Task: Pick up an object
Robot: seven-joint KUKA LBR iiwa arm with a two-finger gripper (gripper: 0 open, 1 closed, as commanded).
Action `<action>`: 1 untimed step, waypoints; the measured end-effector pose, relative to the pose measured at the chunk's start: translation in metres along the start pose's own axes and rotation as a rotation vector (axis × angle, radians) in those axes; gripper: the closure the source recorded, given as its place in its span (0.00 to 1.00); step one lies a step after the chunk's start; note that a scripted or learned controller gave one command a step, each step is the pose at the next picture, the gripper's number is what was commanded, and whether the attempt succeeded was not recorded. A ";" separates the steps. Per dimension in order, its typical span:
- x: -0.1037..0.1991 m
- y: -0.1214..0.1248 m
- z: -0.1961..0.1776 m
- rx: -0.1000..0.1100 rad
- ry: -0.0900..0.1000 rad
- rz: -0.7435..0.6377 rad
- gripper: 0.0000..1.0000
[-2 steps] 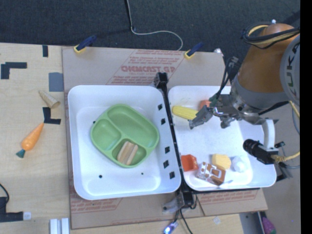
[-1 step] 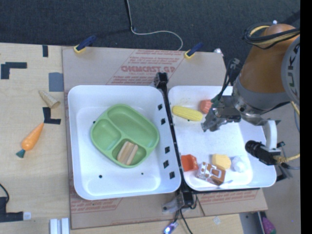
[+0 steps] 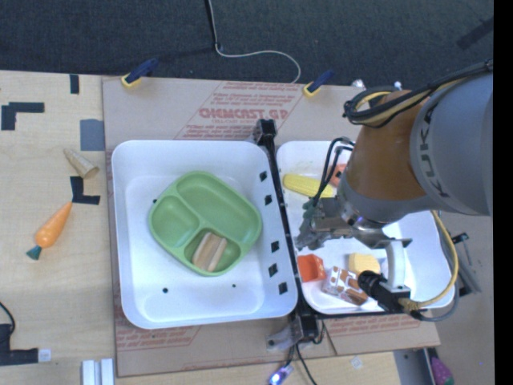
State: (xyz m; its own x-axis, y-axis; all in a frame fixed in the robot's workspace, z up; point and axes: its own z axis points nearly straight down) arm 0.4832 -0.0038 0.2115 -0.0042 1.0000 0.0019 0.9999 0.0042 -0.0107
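The grey and orange arm reaches in from the right and hangs over the right bin [image 3: 425,291]. Its gripper [image 3: 315,229] is low near that bin's left wall, just above an orange piece [image 3: 311,267]. Nearby in this bin lie a yellow corn cob [image 3: 303,185], a yellow block [image 3: 362,261] and a brown and white wrapped item [image 3: 342,283]. The arm hides the bin's middle. In the left bin [image 3: 136,295] sits a green divided plate [image 3: 200,207] with a tan block [image 3: 210,251] in one compartment.
A divider with black clips [image 3: 276,215] separates the two bins. Outside the bins, on the bench at the left, lie a toy carrot [image 3: 51,228] and a tan cone [image 3: 80,163]. Cables loop around the arm's wrist [image 3: 377,103].
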 end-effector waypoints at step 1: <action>0.082 0.000 -0.069 -0.014 0.002 -0.008 1.00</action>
State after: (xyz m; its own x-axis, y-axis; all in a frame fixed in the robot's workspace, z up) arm 0.4838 0.0780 0.2804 -0.0122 0.9999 0.0036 0.9999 0.0122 0.0038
